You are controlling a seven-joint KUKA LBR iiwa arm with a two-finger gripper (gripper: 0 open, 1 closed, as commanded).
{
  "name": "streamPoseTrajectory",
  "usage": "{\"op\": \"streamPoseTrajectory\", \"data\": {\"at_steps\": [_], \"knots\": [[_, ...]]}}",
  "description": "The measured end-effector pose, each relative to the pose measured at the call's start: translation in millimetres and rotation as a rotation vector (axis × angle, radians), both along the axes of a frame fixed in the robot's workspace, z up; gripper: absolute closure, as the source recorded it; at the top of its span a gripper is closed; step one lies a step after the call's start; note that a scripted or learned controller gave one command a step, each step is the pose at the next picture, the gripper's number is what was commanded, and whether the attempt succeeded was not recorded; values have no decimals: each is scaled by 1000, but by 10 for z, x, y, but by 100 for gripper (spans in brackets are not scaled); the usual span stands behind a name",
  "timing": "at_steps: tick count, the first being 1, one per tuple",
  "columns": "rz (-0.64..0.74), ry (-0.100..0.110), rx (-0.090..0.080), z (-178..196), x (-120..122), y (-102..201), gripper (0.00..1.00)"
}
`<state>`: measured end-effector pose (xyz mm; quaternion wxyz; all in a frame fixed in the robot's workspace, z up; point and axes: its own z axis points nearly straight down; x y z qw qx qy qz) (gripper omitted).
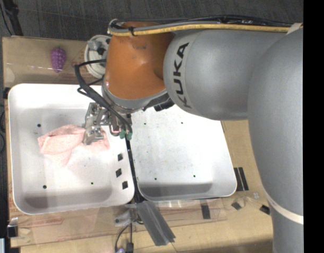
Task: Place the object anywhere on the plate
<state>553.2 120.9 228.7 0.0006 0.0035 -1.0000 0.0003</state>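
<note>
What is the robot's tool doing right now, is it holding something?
Tool: down over the pink cloth in the left bin; open or closed cannot be told.

Even, bright overhead light; white bins [61,194] glare slightly, soft shadow beneath the arm [214,73], picture mildly soft, grainy
</note>
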Motion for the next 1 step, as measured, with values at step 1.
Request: {"op": "streamPoseTrajectory", "data": {"at_steps": [1], "knots": [[-1, 0, 0, 2, 2, -2, 0]]}}
